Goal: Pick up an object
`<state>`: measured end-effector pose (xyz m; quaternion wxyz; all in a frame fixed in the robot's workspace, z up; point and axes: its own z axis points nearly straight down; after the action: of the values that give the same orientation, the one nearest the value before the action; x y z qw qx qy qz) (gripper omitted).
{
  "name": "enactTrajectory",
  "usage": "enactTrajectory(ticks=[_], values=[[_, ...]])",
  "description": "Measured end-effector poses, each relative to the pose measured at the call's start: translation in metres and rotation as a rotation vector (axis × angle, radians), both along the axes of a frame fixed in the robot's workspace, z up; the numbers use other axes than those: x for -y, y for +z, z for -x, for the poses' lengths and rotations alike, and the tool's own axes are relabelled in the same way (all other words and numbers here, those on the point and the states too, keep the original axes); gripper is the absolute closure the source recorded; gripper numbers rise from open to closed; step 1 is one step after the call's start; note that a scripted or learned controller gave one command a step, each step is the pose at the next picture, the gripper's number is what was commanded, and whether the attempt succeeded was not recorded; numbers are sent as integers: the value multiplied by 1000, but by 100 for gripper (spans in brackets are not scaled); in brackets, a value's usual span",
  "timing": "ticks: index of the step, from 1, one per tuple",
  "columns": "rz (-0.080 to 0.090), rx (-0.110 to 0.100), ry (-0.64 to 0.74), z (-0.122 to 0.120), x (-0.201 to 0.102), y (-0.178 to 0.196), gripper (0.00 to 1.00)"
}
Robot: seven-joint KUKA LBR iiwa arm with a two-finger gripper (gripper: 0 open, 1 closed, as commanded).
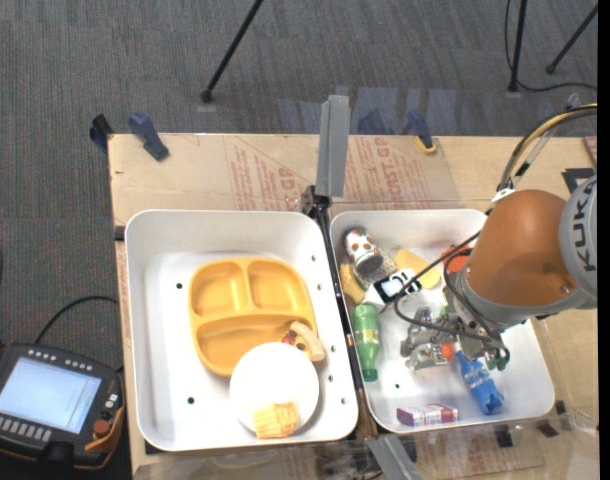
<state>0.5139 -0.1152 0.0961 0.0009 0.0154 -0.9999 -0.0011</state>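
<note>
Two white bins sit side by side on the bench [215, 173]. The left bin [160, 348] holds four things. One is a yellow divided tray [250, 303]. One is a round white plate [270, 378] that overlaps the tray's near edge. One is a small yellow ridged piece [275, 420] on the plate's near rim. The last is a small brown and red item [305, 340] where the tray and plate meet.

The right bin [415, 218] holds six things that can be counted clearly:
- One green bottle [366, 340] lies along the left wall.
- One red and white figure [362, 251] is in the far left corner.
- One pale yellow wedge [413, 264] is just right of the figure.
- One darker yellow piece [351, 283] is against the wall between the figure and the bottle.
- One blue bottle [482, 386] is tilted toward the near right corner.
- One pink and white box [427, 415] lies flat by the near wall.

There may be a seventh, a small orange bit [447, 350]. It is too small and too crowded by metalwork to identify.

The grey and orange arm [520, 253] reaches in over the right bin. Its tool [432, 351] is low in the middle of the bin, between the green bottle and the blue bottle. The blue bottle's upper end is just beside the tool, and the orange bit is right against it. I cannot tell whether the tool is wide, narrow or gripping anything, and nothing is clearly lifted off the bin floor.
</note>
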Motion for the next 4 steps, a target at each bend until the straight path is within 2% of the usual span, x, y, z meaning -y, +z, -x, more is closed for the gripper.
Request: enactTrajectory(ticks=[1, 2, 3, 4], values=[[4, 18, 73, -10, -21, 166, 100], [1, 3, 74, -8, -22, 159, 0], [-2, -9, 40, 17, -11, 58, 0], [6, 27, 33, -60, -6, 12, 0]])
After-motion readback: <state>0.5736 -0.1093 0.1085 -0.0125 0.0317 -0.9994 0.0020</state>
